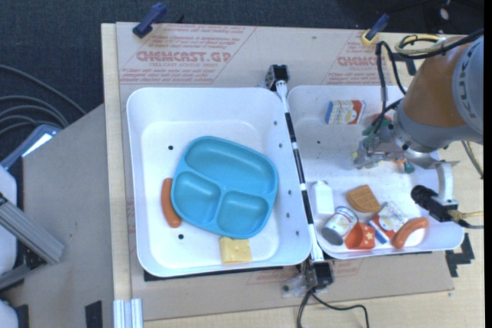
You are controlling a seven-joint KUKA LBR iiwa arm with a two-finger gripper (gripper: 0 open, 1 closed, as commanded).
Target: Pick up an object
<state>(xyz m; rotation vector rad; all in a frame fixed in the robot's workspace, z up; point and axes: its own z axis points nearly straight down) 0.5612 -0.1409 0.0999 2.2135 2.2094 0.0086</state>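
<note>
— Sausage (170, 203) first, at the far left of the left bin (146, 134): where does it lie?

— On the bin floor, against the left edge of the blue tray (224, 186), lying nearly lengthwise along it. The tray has three compartments and sits tilted in the middle of that bin.

— And below the tray?

— A yellow cheese block (235, 250), just beside the tray's lower edge, near the bin's front wall.

— Now the right bin (311, 107).

— Along its left wall stands a small white bottle (324, 198). Below it lies a tin can (338, 226) on its side, touching a red piece (360, 236). Just above those sits a brown slice of toast (364, 199). Further right, a white-and-red packet (389, 219) and an orange-red oval thing (410, 232) near the front corner. At the back lies a small carton (343, 112), well apart from the rest.

— The gripper?

— The gripper (370, 154) hangs over the middle of the right bin, between the carton and the toast, on bare floor. Whether its jaws are wide or narrow, I cannot tell. Nothing visible between them.
</note>
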